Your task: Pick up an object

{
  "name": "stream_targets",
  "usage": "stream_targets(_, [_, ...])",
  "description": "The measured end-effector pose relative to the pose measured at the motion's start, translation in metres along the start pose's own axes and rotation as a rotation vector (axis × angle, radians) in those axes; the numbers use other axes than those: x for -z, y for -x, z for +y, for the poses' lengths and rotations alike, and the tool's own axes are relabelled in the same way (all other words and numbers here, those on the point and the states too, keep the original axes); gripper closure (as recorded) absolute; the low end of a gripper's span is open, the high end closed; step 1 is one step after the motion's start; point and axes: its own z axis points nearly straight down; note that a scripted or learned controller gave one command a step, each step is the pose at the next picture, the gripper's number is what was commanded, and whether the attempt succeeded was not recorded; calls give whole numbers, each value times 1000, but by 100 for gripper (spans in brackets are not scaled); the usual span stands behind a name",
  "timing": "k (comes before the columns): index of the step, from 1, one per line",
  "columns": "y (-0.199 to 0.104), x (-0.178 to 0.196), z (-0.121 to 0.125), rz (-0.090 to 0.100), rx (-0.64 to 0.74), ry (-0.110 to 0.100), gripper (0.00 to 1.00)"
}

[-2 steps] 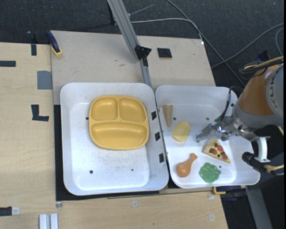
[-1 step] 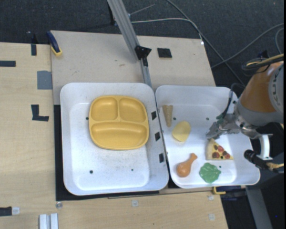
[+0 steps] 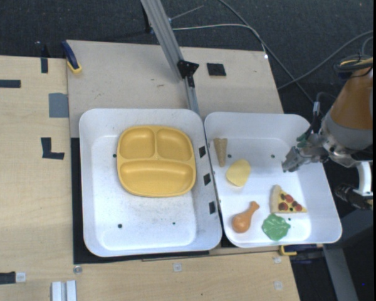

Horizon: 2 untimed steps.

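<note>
A: Five toy foods are counted in the right bin. A pizza slice is logged near the right wall, lying flat, with a green leafy piece just below it and a drumstick to the left of that.

B: Is the rest recorded?

A: A pale yellow wedge is noted near the bin's middle, and a small cone is seen above it, close to the left wall. All five are found apart from one another, except the green piece, which sits just beside the pizza slice.

B: How is the gripper entered?

A: It is placed over the right bin's upper right part, above the pizza slice and apart from it. Nothing is seen between its tips. Whether the jaws are apart or together cannot be told; the tip is too small and dark.

B: And the left bin?

A: A yellow divided plate is logged in its upper half, flat, three compartments up.
</note>
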Motion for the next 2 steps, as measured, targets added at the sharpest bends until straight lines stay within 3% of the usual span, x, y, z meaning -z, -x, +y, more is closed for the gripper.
stream_targets(1, [0,53,1,0,0,0,100])
stream_targets(2, [-63,52,-7,3,4,-6,100])
